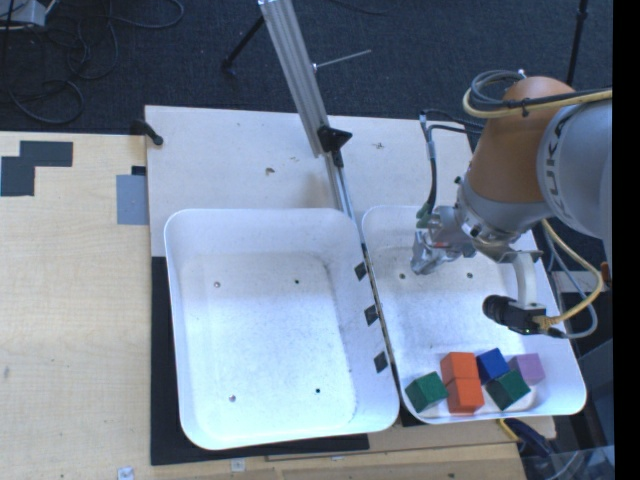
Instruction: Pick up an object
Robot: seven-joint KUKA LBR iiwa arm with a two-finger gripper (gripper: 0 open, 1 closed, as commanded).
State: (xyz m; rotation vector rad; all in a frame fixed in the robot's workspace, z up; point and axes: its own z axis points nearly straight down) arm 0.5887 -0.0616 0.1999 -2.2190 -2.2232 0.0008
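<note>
The claw (432, 255) hangs low over the far part of the right bin (400, 313), near that bin's left wall, and its metal fingertips point down toward the white floor. Whether the fingertips are parted or closed I cannot tell, as they show as one small grey cluster; nothing is seen between them. Above the claw the wrist widens into the orange band (510, 163) and then the grey arm (585, 163), which comes in from the right, with cables looped beside it.

The things to pick up lie well apart from the claw, bunched in the near right corner of the same bin. An orange block (462, 380) stands in the middle of the bunch, with a green block (426, 390) just to its left. To its right sit a blue cube (492, 363), a second dark green block (508, 389) and a pale purple cube (530, 368), all close together.

The left bin (265, 318) lies alongside on the tabletop (70, 298), and a slanted metal rail (300, 78) rises from the far side where the two bins meet.
</note>
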